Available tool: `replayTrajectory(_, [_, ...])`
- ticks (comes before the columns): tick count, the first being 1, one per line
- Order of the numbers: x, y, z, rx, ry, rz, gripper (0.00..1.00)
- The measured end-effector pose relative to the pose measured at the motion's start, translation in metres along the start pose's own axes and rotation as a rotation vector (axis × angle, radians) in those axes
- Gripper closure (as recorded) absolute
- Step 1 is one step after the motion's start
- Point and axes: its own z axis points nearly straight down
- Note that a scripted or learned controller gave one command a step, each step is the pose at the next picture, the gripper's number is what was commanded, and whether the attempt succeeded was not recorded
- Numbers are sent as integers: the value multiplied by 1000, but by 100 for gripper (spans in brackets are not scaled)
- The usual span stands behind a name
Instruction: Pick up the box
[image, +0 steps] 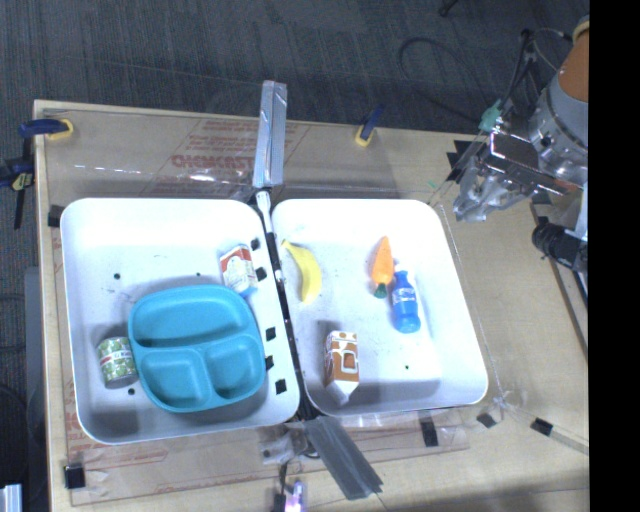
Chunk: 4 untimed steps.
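Note:
A small orange-and-white box (341, 362) stands in the right bin (455, 330), near its front edge and left of centre. A second small box (237, 268), red and white, lies in the left bin (85, 240) against the divider between the bins. My gripper (472, 203) hangs at the far right, just outside the right bin's back right corner, well away from both boxes. Nothing shows in it.
In the right bin lie a banana (304, 270), an orange carrot (382, 262) and a blue bottle (404, 303). The left bin holds a blue divided plate (195, 348) and a green can (116, 360). Clamps sit on the bench's back edge.

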Motion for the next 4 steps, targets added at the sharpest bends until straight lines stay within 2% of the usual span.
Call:
replayTrajectory(1, [-25, -34, 65, -1, 4, 431, 100])
replayTrajectory(2, [-56, -47, 57, -4, 4, 607, 100])
replayTrajectory(3, [-62, -45, 35, -1, 5, 968, 100])
replayTrajectory(4, [-61, -45, 26, 6, 2, 959, 100])
